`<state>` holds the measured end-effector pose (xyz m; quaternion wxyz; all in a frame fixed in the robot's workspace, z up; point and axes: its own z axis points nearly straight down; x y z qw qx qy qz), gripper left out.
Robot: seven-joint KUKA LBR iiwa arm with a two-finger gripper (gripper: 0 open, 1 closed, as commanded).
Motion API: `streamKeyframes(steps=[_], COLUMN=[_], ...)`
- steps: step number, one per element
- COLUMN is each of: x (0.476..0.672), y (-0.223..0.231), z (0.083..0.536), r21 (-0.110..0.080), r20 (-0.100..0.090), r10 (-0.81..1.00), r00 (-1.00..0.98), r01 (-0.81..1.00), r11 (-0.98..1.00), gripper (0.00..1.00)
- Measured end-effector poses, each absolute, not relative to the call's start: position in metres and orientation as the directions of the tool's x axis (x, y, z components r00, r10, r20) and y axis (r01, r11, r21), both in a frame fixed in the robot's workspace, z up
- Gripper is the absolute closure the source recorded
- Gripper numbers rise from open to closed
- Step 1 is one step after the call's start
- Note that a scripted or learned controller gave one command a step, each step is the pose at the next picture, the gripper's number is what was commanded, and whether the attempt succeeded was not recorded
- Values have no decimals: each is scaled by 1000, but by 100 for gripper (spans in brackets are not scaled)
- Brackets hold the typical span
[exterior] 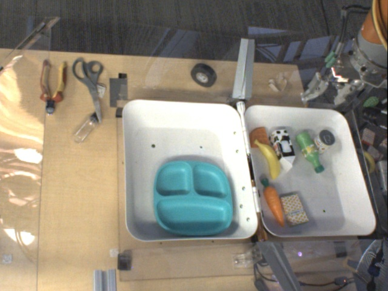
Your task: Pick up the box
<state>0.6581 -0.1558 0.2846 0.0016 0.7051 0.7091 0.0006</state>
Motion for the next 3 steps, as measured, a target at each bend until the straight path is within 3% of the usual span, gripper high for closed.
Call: streamKeyframes(steps=[1,2,3], x=[641,570,629], y=[-125,-127,-143], z=[144,89,88], r21=[2,13,0], r20=[0,-2,1], r10=[1000,999,989], r00=[-19,-42,-147], r01=[1000,999,989], r11=[19,42,147], gripper=[0,0,0])
